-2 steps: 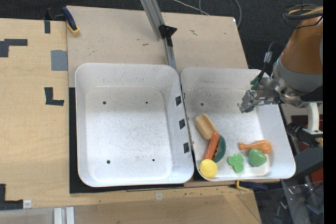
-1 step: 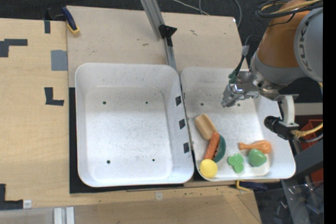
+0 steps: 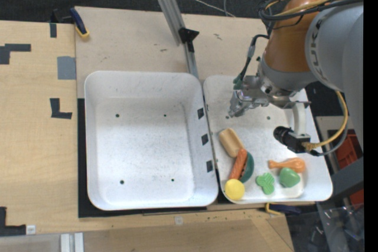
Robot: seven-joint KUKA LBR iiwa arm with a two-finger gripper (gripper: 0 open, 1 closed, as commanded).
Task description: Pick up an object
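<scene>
Over the right bin [image 3: 319,186]: my pincer [image 3: 236,108], pointing down; whether its tips are apart or together, I cannot tell.
Just below my pincer: tan bread roll [image 3: 230,140].
Further below: orange carrot [image 3: 238,163], yellow lemon [image 3: 234,189].
Lower right: green toys [image 3: 277,180].
Left: other bin [image 3: 144,138].

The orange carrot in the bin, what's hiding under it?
The carrot lies across a dark green piece, maybe a leaf or cucumber. Its right edge curves out beside the carrot. The part beneath is covered, so its full shape cannot be told.
</scene>
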